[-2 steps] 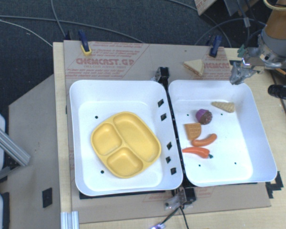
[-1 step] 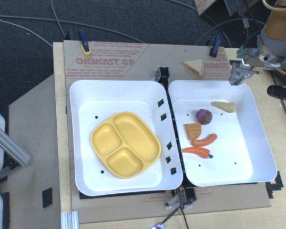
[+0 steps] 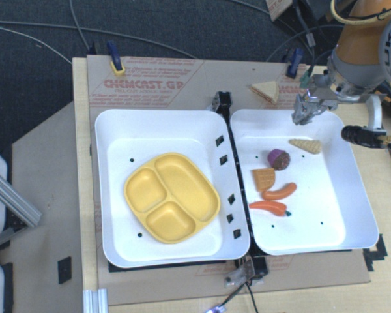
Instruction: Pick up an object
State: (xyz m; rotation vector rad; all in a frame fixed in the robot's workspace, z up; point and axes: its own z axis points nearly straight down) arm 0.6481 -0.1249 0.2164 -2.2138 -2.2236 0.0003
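A: Where is the gripper (image 3: 304, 115), and can you tell how it stands?

B: It hangs over the far rim of the right bin (image 3: 358, 175), at the end of the grey arm (image 3: 360, 51) with its orange band. It is small and blurred from here, so I cannot tell whether it is spread or closed. I see nothing between its tips.

A: What lies closest to it?

B: A tan wedge (image 3: 305, 146), like a slice of bread or pizza, lies just below the gripper on the bin floor, apart from it. Next out, a little to the left of the wedge, is a dark purple rounded piece (image 3: 279, 159).

A: And beyond those?

B: Further down from the gripper, an orange-brown square piece (image 3: 263, 178) sits near an orange sausage (image 3: 279, 191), the two close together or touching; I cannot tell which. Beyond them lies a red-orange carrot shape (image 3: 269, 207) with a dark tip. All five pieces lie loose in the right bin.

A: Anything outside that bin?

B: A sandwich-like triangle (image 3: 266, 91) rests on the bench to the gripper's left, past the bin's rim. Farthest off, well to the left, the left bin (image 3: 111, 175) holds a yellow divided tray (image 3: 172, 196) with three compartments, lying flat.
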